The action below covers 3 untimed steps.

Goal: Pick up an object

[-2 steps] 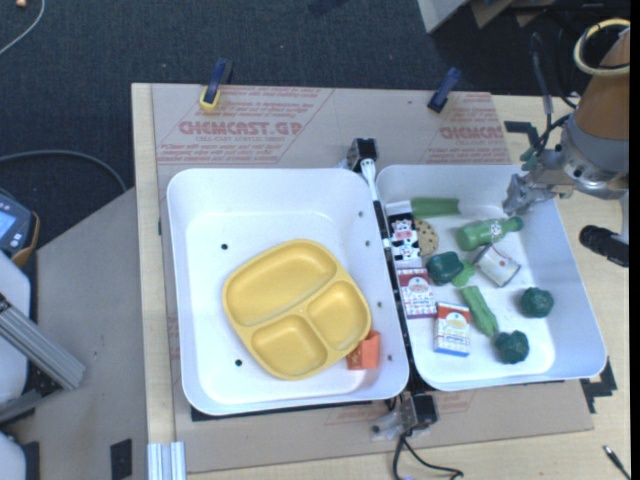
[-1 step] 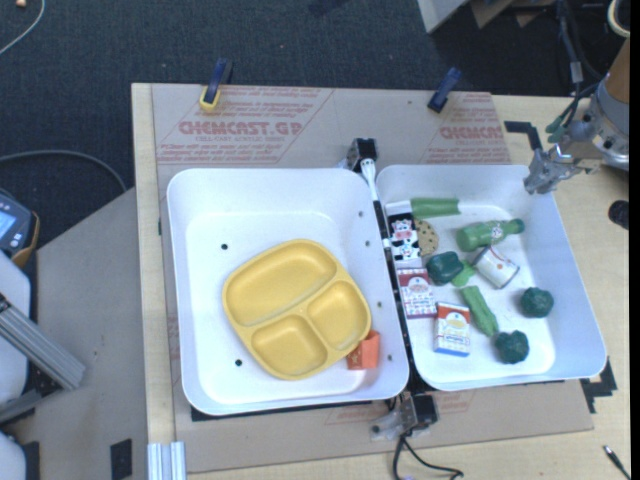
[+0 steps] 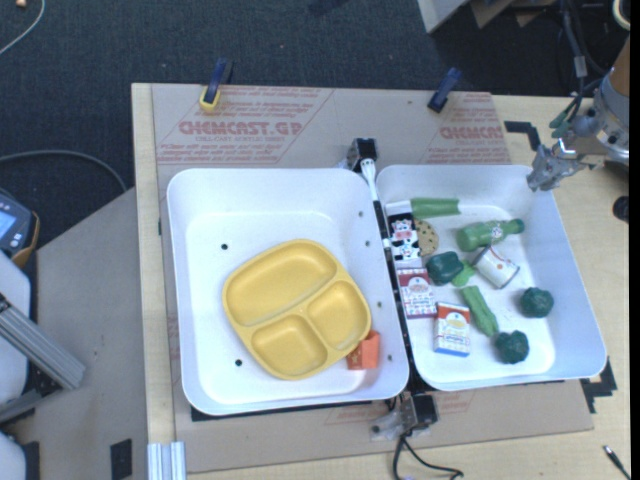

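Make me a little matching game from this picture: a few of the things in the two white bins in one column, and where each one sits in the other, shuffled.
Things:
1. yellow divided plate
2. small orange block
3. green bottle
4. orange-and-white carton

Places:
A. near front edge of the right bin
B. middle of the left bin
C. left bin, at the plate's front right corner
D. toward the back of the right bin

Pairs: 1-B, 2-C, 3-D, 4-A

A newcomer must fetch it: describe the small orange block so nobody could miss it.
Start at the left white bin, which holds a yellow three-compartment plastic tray. The small orange block sits against that tray's lower right edge, near the bin's front corner. It is that bin's one orange thing.
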### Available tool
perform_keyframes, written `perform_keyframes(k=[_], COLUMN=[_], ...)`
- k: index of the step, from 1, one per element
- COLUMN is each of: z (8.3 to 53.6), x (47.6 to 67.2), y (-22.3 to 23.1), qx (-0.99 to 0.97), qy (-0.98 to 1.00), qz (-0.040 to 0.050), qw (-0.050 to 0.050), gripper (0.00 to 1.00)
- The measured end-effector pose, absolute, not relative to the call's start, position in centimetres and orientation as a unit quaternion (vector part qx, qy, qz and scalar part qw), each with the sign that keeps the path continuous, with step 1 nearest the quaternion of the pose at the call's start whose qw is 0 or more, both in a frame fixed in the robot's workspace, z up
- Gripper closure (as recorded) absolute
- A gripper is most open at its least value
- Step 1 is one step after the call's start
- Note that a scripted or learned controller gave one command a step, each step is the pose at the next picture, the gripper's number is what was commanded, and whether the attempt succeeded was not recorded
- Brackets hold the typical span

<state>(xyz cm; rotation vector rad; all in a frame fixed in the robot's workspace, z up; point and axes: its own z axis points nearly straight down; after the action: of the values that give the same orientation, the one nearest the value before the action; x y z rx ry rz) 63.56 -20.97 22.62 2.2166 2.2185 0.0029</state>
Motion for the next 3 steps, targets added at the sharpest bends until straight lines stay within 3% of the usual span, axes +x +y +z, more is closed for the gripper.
perform_keyframes(k=[3], z=[23.5], x=[59.0], y=[-6.0], qx=[0.705], qy=[0.709], qz=[0.0000], qw=[-0.002], gripper=[1.00])
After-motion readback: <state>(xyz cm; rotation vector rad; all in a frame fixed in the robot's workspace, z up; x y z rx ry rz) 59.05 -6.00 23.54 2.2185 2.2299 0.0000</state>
